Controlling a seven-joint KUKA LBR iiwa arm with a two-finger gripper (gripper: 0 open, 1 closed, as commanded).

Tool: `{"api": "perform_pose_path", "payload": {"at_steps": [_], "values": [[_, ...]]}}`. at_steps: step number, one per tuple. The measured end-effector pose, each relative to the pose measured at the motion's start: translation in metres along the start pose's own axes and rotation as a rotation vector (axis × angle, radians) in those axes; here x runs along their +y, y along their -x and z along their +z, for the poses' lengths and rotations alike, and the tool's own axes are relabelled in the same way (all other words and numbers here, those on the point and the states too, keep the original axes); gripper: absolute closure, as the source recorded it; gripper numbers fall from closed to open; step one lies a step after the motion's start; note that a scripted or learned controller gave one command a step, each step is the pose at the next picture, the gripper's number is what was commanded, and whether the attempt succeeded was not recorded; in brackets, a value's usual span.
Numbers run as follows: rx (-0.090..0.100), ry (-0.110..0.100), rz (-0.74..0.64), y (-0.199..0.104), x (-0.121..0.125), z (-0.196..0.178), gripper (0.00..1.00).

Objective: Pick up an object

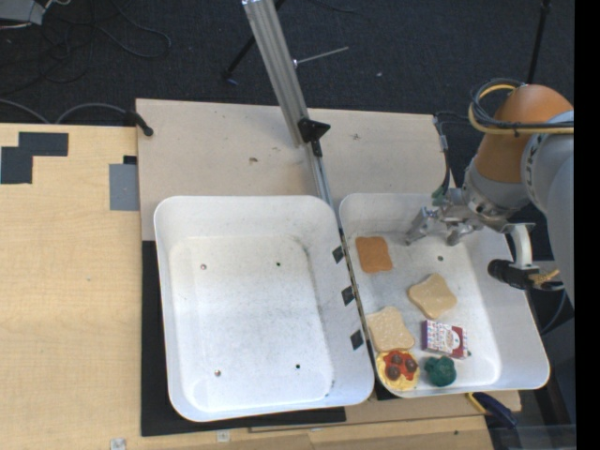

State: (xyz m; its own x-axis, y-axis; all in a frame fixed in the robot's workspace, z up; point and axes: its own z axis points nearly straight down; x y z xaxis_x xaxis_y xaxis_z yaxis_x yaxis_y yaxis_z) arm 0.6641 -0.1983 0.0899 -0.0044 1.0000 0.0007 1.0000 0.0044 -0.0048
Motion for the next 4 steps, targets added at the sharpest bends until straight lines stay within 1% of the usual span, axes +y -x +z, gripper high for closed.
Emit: {"api": "perform_pose_path", "payload": {"at_steps": [1,2,3,4], "values": [[-0.001,0.001,-0.002,0.000,0.000,-0.011,1.00],[-0.002,0.009,0.006,0.001,-0.009,-0.062,1.00],[-0.003,0.011,0.003,0.001,0.000,-0.122,1.00],[-0.001,0.005,0.002,0.001,0.001,-0.128,1.00]]}}
